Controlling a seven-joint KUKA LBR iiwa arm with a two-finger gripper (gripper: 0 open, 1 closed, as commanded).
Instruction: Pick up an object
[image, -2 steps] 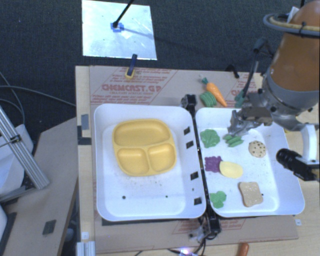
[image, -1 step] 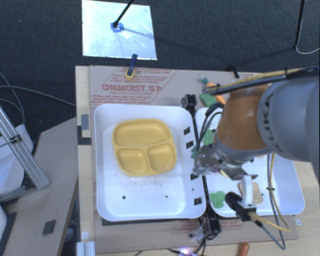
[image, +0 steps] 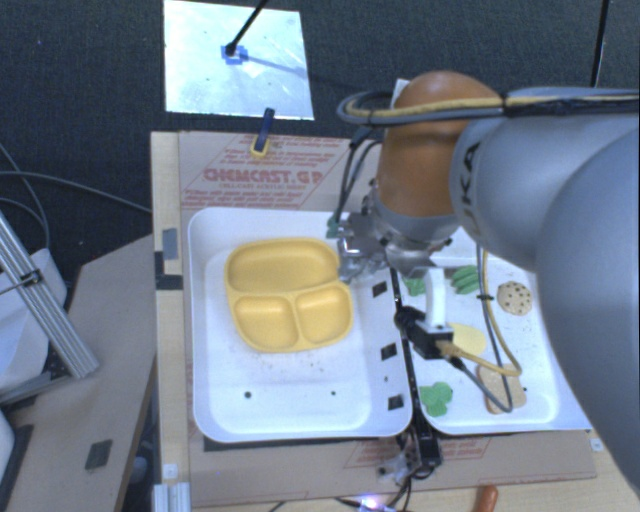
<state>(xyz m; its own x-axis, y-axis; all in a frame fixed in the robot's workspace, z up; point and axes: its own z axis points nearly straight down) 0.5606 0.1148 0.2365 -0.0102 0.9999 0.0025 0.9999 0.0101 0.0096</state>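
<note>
A yellow divided plate with three compartments lies in the left white bin, toward its back. In the right bin lie a green leafy piece, a round speckled cookie, a pale yellow piece, a tan oval piece and a second green piece. My gripper hangs below the orange-banded wrist, over the back of the divider between the bins and right at the plate's right rim. The wrist hides most of it, and I see nothing held.
The grey arm covers the right bin's back and right side. Behind the bins lie printed cardboard and a shiny sheet. A metal frame stands at the left. The left bin's front half is bare floor.
</note>
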